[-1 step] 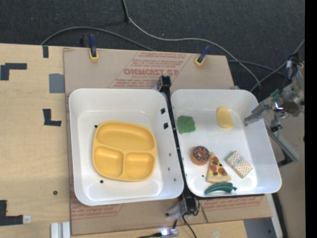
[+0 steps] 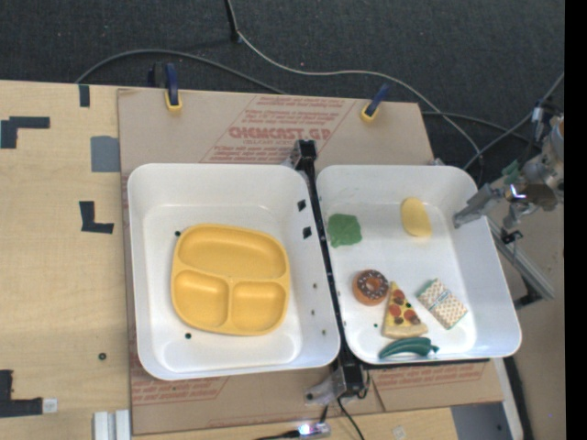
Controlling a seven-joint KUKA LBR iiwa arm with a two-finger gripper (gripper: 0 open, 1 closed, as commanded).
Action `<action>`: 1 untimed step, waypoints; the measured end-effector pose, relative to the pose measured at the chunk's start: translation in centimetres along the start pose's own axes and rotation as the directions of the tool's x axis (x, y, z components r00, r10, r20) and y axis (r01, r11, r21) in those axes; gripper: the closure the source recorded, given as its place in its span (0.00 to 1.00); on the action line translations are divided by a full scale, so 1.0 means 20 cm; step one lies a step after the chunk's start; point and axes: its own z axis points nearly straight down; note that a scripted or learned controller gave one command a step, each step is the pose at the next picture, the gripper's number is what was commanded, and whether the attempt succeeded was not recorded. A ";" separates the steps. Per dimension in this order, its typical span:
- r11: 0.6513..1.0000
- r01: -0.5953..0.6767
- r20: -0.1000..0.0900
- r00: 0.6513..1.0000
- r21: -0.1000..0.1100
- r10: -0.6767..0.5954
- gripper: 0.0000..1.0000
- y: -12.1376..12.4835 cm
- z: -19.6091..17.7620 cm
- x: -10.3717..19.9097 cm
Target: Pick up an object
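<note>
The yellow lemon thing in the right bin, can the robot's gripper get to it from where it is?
Probably yes. The gripper sits at the right bin's right edge, close to the yellow piece. Nothing lies between them, and the green piece is off to its other side.

Robotics lab setup: pale wooden desk (image 2: 55, 273) with black tape markers (image 2: 89, 216), clamped brown cardboard sheet (image 2: 275, 126), loose black cables (image 2: 275, 58), dark carpet floor (image 2: 385, 16).

The end effector (image 2: 527, 193) sits half cut off at the right edge — fingers unreadable.
</note>
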 end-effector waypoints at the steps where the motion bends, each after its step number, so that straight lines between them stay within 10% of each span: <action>1: 1.000 0.001 -0.002 1.000 0.005 -0.001 0.00 0.00 0.23 0.04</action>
